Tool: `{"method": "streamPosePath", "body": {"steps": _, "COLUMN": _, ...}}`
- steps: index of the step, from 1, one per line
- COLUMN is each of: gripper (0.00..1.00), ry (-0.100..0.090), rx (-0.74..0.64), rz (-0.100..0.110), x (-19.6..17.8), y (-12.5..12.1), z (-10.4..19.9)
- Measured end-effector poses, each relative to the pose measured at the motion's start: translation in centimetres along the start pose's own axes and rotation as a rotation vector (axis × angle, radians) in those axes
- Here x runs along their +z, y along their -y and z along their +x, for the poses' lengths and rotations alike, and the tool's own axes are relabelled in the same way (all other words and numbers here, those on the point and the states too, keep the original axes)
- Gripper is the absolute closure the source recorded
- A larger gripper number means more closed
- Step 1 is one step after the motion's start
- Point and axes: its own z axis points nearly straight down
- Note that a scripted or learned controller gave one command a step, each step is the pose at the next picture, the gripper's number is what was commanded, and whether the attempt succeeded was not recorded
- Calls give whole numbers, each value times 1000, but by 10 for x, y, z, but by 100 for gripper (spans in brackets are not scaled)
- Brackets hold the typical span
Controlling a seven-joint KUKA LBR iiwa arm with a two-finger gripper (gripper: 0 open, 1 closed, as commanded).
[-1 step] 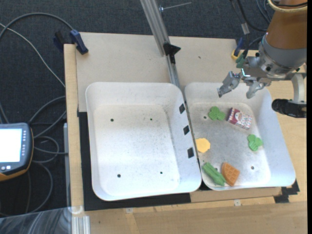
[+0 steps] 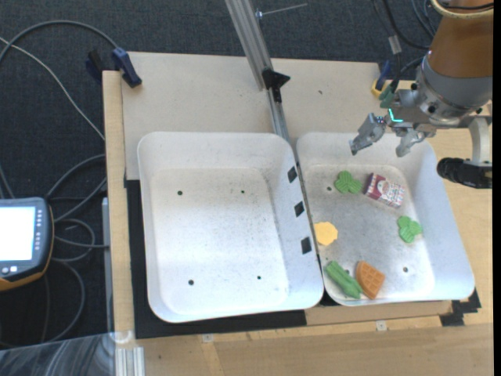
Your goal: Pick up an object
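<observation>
Left bin (image 2: 211, 233) on the counter (image 2: 196, 92) bare, likely kept as a drop spot. Right bin (image 2: 446, 233) holding the candidates: yellow piece (image 2: 325, 233), green pieces (image 2: 347, 183), red-and-white packet (image 2: 384, 190), orange waffle (image 2: 370, 279). Gripper (image 2: 388, 137) above the far rim, open, holding nothing, seemingly poised to descend.

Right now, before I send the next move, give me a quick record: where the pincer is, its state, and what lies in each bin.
pincer position: pincer above the far edge of the right bin
pincer state: open, holding nothing
right bin contents: red packet, yellow piece, orange waffle, green stick, two green pieces
left bin: no items visible
nearest item to pincer: red packet
</observation>
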Motion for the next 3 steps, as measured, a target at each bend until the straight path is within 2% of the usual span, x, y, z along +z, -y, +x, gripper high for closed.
{"method": "streamPosePath", "body": {"steps": 1, "gripper": 0, "ry": 0, "rx": 1, "rz": 6, "x": 61, "y": -5, "z": -2}}
{"method": "streamPosePath", "body": {"steps": 2, "gripper": 0, "ry": -1, "rx": 1, "rz": 7, "x": 119, "y": 3, "z": 5}}
{"method": "streamPosePath", "body": {"steps": 3, "gripper": 0, "ry": 0, "rx": 1, "rz": 4, "x": 163, "y": 0, "z": 5}}
